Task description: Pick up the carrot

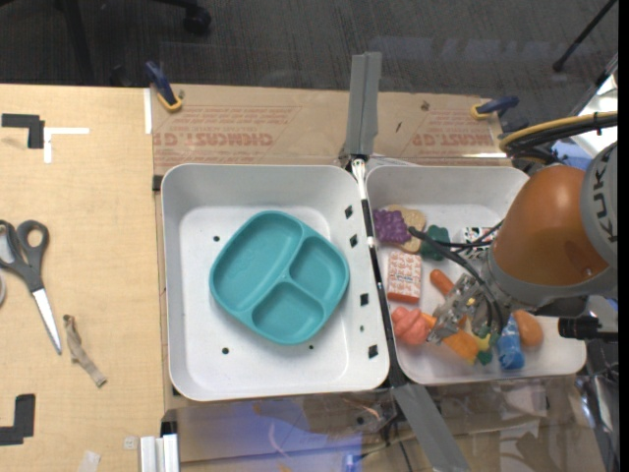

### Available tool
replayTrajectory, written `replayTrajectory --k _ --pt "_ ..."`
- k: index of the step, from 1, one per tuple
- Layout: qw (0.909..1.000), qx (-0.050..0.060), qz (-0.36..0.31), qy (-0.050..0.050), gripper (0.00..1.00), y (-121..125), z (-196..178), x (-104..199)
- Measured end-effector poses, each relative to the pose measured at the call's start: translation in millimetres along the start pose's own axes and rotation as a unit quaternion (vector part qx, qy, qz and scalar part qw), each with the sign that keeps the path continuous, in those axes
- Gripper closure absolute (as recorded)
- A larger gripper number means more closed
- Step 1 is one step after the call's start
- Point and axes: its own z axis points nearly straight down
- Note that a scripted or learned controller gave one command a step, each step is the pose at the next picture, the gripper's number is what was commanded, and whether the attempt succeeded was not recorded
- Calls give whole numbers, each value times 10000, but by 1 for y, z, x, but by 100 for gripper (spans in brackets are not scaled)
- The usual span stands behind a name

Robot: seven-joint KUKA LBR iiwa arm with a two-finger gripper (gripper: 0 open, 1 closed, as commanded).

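The carrot is a small orange piece with a green end, lying near the front wall of the right bin. My gripper hangs low over the toy pile, just behind the carrot and close to touching it. Wrist and cables cover the gripper's tip, so nothing shows held in it. The arm's orange band fills the bin's right side and hides what lies beneath it.
Around the gripper lie a salmon-pink toy, a small red-orange piece, a red and white packet, purple grapes, a blue toy and an orange toy. The left bin holds a teal divided plate.
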Motion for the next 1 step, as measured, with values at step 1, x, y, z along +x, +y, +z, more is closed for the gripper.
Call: replayTrajectory --k 1 --pt "9935 0 1142 19 100 44 -90 28"
